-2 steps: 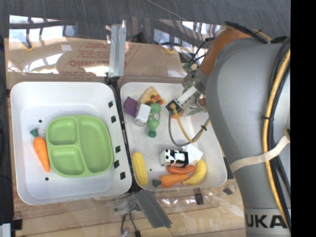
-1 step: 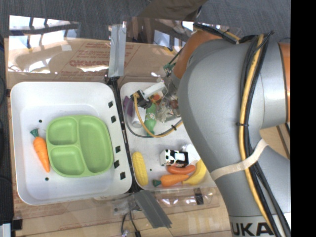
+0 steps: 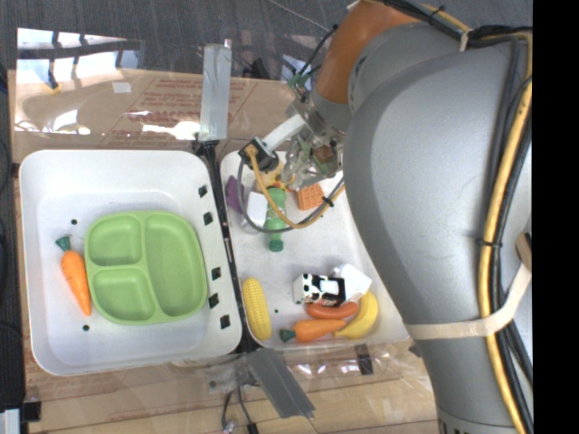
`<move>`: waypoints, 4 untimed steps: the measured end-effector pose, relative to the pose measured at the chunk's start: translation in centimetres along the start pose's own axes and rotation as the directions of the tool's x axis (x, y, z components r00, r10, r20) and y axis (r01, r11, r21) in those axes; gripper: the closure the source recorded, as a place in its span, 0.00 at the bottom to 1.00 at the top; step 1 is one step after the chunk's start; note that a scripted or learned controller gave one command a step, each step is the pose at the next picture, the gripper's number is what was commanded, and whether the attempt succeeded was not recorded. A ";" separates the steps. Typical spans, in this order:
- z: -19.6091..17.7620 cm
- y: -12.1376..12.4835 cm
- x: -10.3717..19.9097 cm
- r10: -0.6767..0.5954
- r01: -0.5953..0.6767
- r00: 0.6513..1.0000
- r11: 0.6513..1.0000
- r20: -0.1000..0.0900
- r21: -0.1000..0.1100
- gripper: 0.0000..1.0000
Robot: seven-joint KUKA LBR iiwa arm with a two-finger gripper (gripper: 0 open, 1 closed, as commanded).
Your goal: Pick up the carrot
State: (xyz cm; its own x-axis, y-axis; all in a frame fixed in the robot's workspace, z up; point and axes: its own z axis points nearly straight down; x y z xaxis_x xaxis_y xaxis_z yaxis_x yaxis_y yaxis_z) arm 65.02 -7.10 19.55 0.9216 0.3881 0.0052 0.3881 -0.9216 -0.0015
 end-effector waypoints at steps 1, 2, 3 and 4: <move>-0.6 -0.2 0.0 -0.008 0.008 1.000 1.000 0.009 0.005 1.00; 0.6 -9.6 1.8 0.081 -0.081 0.997 0.997 0.009 0.004 1.00; -1.5 -17.8 4.2 0.183 -0.183 0.983 0.983 0.006 0.001 1.00; -3.2 -24.5 7.3 0.184 -0.184 0.983 0.983 0.004 0.001 1.00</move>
State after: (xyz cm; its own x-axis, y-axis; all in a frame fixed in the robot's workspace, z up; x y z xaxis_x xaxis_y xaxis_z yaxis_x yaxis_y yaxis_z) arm 62.24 18.30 22.86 0.9774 0.2116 0.0008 0.2116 -0.9774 -0.0032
